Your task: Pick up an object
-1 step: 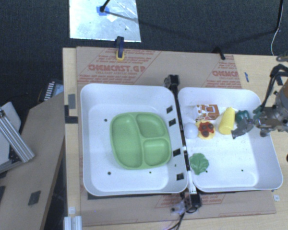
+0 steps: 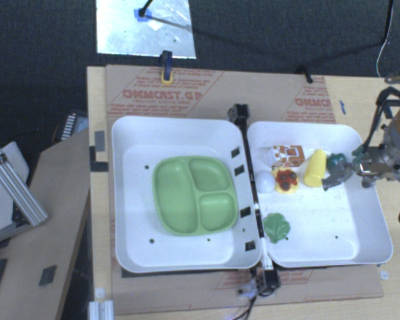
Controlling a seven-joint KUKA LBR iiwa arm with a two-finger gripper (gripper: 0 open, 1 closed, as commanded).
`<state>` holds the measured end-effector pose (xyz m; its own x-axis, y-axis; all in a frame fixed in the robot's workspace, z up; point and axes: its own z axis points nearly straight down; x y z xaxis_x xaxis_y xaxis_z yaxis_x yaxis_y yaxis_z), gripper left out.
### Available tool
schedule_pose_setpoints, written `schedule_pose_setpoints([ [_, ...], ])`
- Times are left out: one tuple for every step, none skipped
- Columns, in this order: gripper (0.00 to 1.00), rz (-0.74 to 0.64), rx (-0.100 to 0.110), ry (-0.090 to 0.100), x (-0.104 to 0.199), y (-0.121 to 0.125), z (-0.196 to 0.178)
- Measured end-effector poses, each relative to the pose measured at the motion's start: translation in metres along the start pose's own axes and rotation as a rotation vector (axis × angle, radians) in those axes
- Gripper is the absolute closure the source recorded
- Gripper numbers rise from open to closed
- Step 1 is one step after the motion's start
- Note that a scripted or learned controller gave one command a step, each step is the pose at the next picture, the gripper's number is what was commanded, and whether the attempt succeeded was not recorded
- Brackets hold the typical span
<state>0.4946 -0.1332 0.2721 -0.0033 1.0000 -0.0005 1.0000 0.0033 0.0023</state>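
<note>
Our tool (image 2: 336, 172) hangs over the right bin (image 2: 360, 245), just beside the yellow block (image 2: 315, 168); whether it is clenched we cannot tell. The block looks light, rigid and smooth, so we judge its long flat sides the best hold.

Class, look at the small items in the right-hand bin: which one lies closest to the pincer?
The yellow piece. It lies just left of the pincer; the red-and-yellow item, orange-and-white item, white ball and green leafy piece lie farther off.
</note>
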Motion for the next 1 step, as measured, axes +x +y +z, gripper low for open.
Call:
schedule_pose_setpoints([
  [0.0, 0.002, 0.004, 0.001, 0.0024, 0.0035, 0.0424],
])
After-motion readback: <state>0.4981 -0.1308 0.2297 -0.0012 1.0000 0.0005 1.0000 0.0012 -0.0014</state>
